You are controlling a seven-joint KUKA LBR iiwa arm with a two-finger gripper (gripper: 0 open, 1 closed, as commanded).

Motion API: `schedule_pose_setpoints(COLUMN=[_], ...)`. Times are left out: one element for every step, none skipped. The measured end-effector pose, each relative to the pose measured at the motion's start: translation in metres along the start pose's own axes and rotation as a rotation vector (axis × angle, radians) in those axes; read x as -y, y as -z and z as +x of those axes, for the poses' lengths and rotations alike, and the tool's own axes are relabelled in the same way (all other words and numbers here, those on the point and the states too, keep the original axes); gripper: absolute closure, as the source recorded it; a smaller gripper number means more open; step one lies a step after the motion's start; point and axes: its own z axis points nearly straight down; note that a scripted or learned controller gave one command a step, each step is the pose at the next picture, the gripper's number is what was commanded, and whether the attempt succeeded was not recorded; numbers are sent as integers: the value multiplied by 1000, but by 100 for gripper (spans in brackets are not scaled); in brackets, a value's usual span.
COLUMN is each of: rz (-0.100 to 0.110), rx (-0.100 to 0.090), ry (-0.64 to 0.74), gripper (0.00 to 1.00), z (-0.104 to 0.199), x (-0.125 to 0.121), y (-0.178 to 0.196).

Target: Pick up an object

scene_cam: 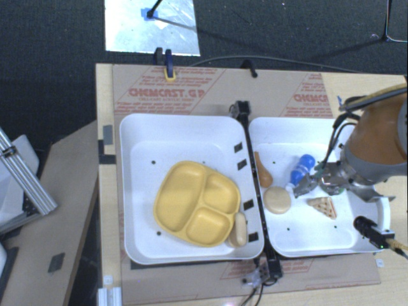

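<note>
**Four small items in the right bin, gripper among them**

Four loose things lie in the right bin. A blue bottle sits near the bin's middle, tilted, with its pale cap end toward 7 o'clock. The gripper hangs just at the bottle's 5 o'clock side, touching or nearly touching its lower end; nothing can be seen between the fingers, and whether they stand wide or narrow I cannot tell. At the gripper's 5 o'clock lies a tan waffle wedge, close by but apart. At its 8 o'clock rests a round beige bun, and above that, at 10 o'clock, a brown drumstick shape lies beside the bin's left wall.

The arm, grey with an orange band, comes in from 3 o'clock.

In the left bin a yellow tray with compartments lies tilted, and a pale bread roll rests against its 4 o'clock edge.
</note>
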Motion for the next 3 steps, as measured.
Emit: schedule_pose_setpoints(rz=[-6, -11, -10], rx=[-1, 2, 3], ry=[-2, 1, 2], gripper=[0, 100, 100], z=[-3, -3, -13], x=[0, -2, -8], y=[-59, -46, 7])
